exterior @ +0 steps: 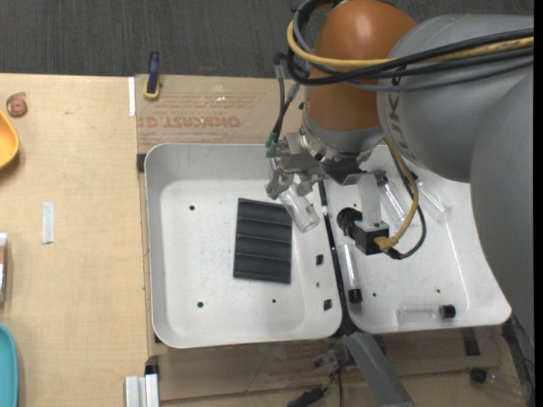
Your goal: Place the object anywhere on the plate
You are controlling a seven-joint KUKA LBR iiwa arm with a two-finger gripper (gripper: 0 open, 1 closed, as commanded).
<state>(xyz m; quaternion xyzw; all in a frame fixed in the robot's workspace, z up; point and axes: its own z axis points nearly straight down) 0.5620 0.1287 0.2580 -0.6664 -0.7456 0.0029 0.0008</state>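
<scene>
Your claw [299,195] hangs over the upper right corner of the left bin [170,253], close to the rim it shares with the right bin [475,278]; whether it is wide or narrow, you cannot tell from this slant. Just below and left of it, the object, a dark ribbed block [263,241], lies flat on the left bin's floor, apart from the claw. You look to be in the approach step, with nothing picked up yet. The next move calls for bringing the claw over the block's middle and lining it across the narrow side before descending. No plate can be made out for certain, so you will need to find it before carrying anything. Beyond the bins, a cardboard sheet [208,113] on the table [76,270] carries red print, seemingly mirrored or upside down and not legible.
</scene>
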